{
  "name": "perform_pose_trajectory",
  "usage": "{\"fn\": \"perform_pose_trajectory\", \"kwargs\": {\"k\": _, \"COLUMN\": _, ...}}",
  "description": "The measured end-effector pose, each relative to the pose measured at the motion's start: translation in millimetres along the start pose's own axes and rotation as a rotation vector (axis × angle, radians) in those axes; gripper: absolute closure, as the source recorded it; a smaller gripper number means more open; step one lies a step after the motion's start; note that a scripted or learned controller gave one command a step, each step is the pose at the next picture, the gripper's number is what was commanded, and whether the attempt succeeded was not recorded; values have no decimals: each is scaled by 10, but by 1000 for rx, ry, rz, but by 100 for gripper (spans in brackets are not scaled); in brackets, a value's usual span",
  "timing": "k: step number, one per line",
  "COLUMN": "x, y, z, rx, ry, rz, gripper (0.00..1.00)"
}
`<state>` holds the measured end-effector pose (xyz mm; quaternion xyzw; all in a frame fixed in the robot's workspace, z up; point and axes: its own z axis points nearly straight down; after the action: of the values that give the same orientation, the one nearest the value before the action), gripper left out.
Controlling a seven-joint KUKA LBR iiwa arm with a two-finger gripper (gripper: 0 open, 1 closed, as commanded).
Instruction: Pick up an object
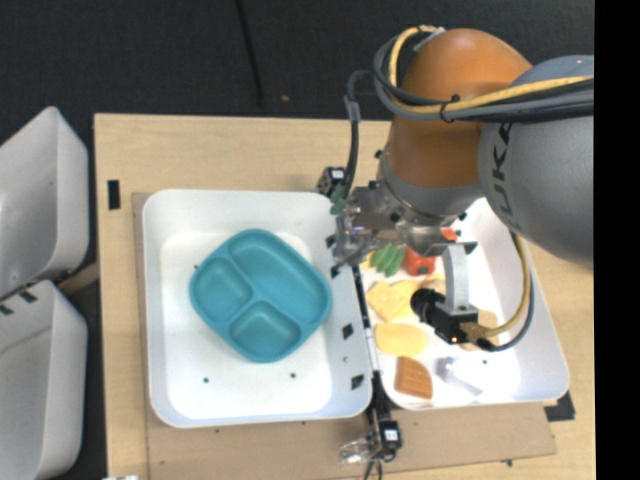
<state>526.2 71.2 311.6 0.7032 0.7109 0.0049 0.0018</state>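
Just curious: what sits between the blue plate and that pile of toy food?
In the camera view, the bins' adjoining white walls separate the blue divided plate from the toy food; otherwise bare bin floor.

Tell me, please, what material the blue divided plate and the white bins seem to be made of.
Blue divided plate: probably molded plastic, matte; uniform colour, soft rounded compartment edges. Left white bin and right white bin: probably smooth plastic, slightly glossy, with rounded corners.

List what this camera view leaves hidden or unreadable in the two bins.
- Gripper and jaws: covered by the arm's orange wrist, so open or shut is unknown.
- Right bin: its far half lies under the arm.
- Green piece and red piece: partly covered, unidentifiable.
- Pale item: too faint against white.
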Motion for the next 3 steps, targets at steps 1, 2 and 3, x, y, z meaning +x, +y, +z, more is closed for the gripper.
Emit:
{"fn": "perform_pose_trajectory", "kwargs": {"k": 1, "x": 354, "y": 340, "z": 470, "rx": 11, "ry": -5, "rz": 4, "gripper": 100}}
{"fn": "perform_pose_trajectory", "kwargs": {"k": 2, "x": 342, "y": 344, "z": 339, "rx": 7, "ry": -6, "rz": -4, "gripper": 100}}
{"fn": "perform_pose_trajectory", "kwargs": {"k": 3, "x": 466, "y": 517, "z": -1299, "rx": -10, "ry": -1, "rz": 4, "gripper": 100}}
